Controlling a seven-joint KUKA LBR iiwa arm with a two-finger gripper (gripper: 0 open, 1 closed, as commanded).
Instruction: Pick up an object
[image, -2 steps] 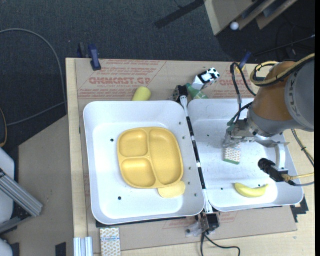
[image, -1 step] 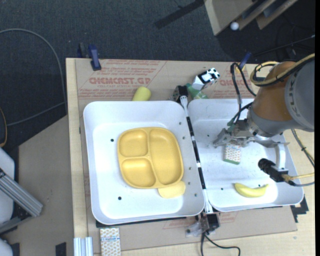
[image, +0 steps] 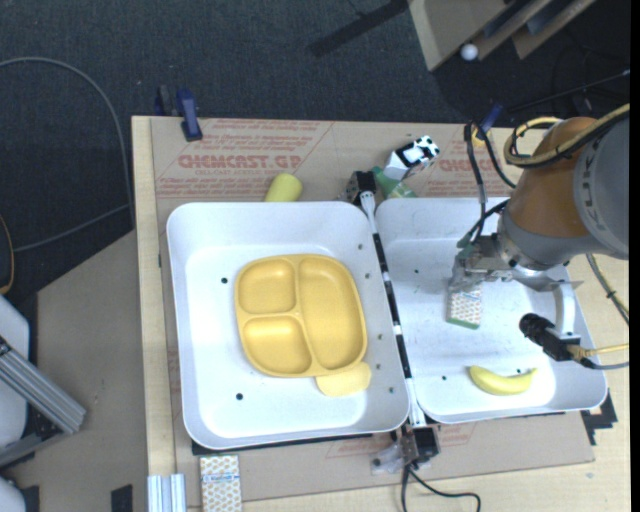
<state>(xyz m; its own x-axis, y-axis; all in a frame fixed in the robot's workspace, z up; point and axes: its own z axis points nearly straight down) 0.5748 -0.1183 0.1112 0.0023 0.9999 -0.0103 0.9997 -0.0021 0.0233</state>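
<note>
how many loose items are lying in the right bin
2. A small greenish sponge-like block lies mid-bin, right under the tool. A yellow banana lies near the bin's front edge. The arm covers part of the bin, so something more may be hidden.

The bench (image: 150, 300) bears two white bins, the left bin (image: 200, 320) beside the right bin (image: 420, 230), with a yellow cylinder (image: 283, 187) just behind the left bin and a blue clamp (image: 187, 113) farther back.
</note>
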